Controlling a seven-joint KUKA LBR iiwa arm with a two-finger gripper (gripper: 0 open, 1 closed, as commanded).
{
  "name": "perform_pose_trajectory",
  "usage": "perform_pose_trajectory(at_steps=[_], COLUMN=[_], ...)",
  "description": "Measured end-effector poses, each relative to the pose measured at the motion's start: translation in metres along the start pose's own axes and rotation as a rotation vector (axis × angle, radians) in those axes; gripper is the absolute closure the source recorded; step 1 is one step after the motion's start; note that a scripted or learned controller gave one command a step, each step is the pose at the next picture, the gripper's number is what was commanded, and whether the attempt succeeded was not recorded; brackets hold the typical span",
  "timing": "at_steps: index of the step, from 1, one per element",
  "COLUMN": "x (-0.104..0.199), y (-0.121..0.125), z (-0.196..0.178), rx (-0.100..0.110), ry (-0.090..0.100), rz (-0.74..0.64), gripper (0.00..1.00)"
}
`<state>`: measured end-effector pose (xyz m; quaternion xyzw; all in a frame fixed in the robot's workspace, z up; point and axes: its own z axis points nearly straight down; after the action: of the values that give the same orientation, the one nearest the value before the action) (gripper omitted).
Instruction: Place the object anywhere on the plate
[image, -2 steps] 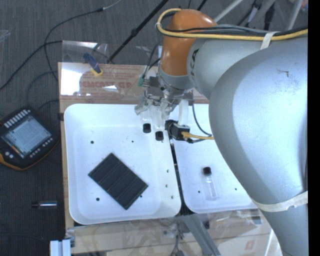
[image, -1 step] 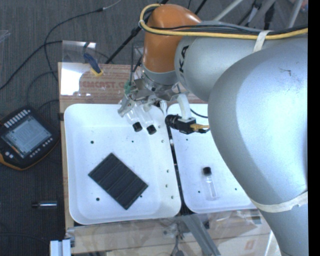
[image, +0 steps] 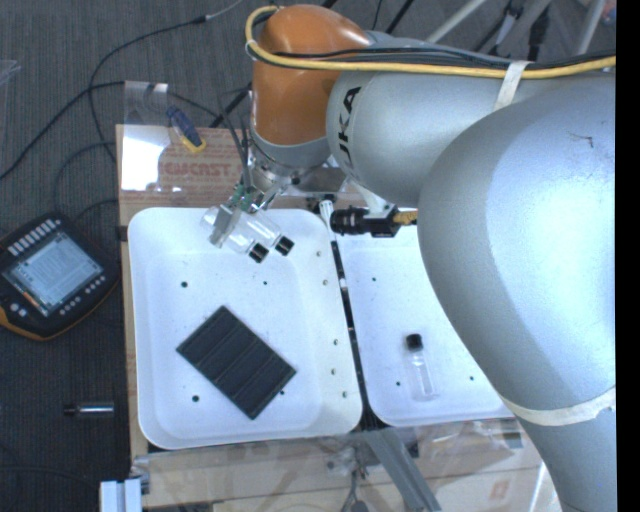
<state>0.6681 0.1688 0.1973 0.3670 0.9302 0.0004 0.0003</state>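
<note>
From up here the big grey arm with its orange band sweeps in from three o'clock and takes up most of the right half of the scene. Its two-finger gripper hangs over the left shallow white bin, near that bin's twelve o'clock edge. The two small black fingertips stand a little apart with bare white floor showing between them, so the gripper is parted and has hold of nothing.

The dark ribbed rectangular plate lies flat in the same bin, turned on a diagonal, down toward six o'clock from the gripper and well apart from it.

The small clear vial with a black cap lies on its side in the right shallow white bin, cap pointing toward twelve o'clock. It is at three o'clock from the plate, with the wall between the two bins separating them.

Off the bench at nine o'clock, a black handheld control pendant with a grey screen rests on the dark floor. A brown cardboard sheet peeks out beyond the left bin at twelve o'clock.
</note>
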Motion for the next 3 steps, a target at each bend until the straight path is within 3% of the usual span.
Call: perform_pose_trajectory(at_steps=[1, 2, 3], x=[0.079, 0.057, 0.052], y=[-0.012, 0.034, 0.04], z=[-0.055, 0.026, -0.059], rx=[-0.001, 0.001, -0.001], ry=[0.001, 0.003, -0.003], rz=[-0.356, -0.177, -0.45], gripper=[1.0, 1.0, 1.0])
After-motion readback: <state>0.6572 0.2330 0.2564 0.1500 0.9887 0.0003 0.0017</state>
